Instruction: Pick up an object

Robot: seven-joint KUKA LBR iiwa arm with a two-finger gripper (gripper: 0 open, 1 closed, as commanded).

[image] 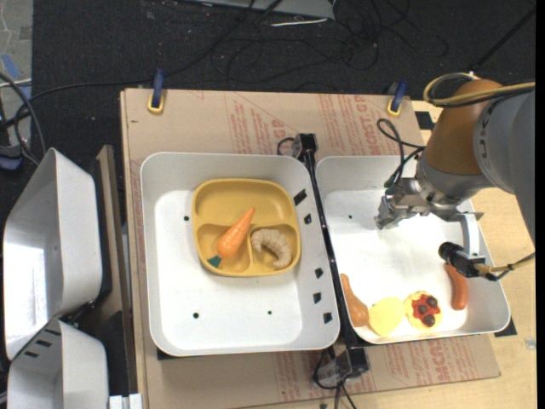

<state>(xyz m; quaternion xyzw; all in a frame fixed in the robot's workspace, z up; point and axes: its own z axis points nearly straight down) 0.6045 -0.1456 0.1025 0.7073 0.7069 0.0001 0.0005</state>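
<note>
1. Your end effector [390, 214] is in the right bin [400, 262], low over the bare white floor near the bin's upper left corner. The grey arm comes in from the right, with the orange band just above the wrist.
2. From this angle you honestly can't tell if the end effector is spread apart or pinched together. Nothing can be seen gripped in it.
3. The pickable stuff in that bin is bunched along the near edge, well apart from the end effector:
   - an orange-brown drumstick-shaped piece [353, 299] against the left wall
   - a yellow round piece [386, 315] just beside it
   - a red and yellow piece with dark spots [423, 308] touching or nearly touching the round one
   - a reddish sausage [459, 290] lying along the right wall
4. The left bin [230, 305] holds a yellow divided plate [204, 203]. A carrot [236, 233] lies tilted across the plate's divider, and a pale curled shrimp-like piece [274, 245] sits in the right compartment.
5. Both bins sit side by side on the cardboard-covered table [255, 113].
</note>
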